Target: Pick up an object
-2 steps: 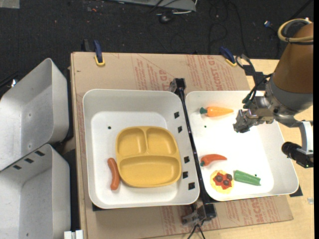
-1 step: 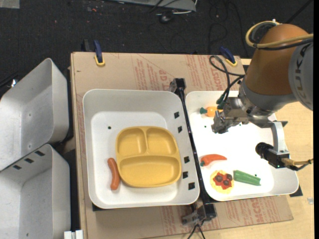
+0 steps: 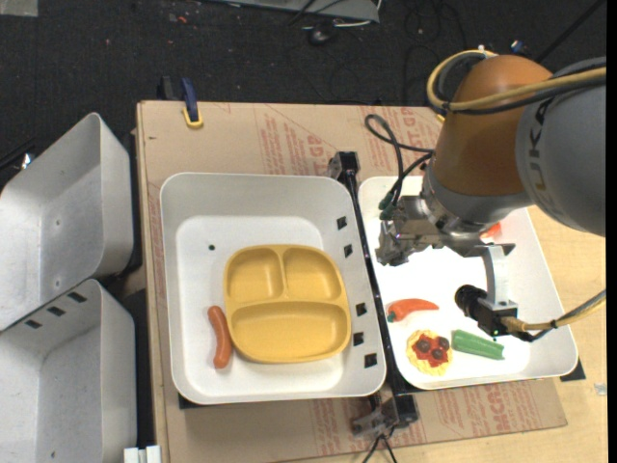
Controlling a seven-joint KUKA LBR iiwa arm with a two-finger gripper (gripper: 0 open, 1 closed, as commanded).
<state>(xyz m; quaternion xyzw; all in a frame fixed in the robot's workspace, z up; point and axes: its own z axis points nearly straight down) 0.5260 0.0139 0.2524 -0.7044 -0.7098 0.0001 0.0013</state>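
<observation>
My gripper [image 3: 397, 242] hangs over the left part of the right bin [image 3: 548, 287], under the big orange and grey wrist. Just below it lies a red chili pepper [image 3: 412, 308]. A small round toy pizza [image 3: 430, 350] rests near the bin's front edge, with a green flat piece [image 3: 478, 344] to its right. A small red object [image 3: 494, 229] peeks out from behind the arm at the bin's back right. Nothing shows in the gripper's grasp.
The left bin [image 3: 183, 258] holds a yellow divided plate [image 3: 286, 303] and a brown sausage [image 3: 220, 337] to its left. A black fitting on a grey bracket [image 3: 485, 305] with a cable hangs off the arm over the right bin.
</observation>
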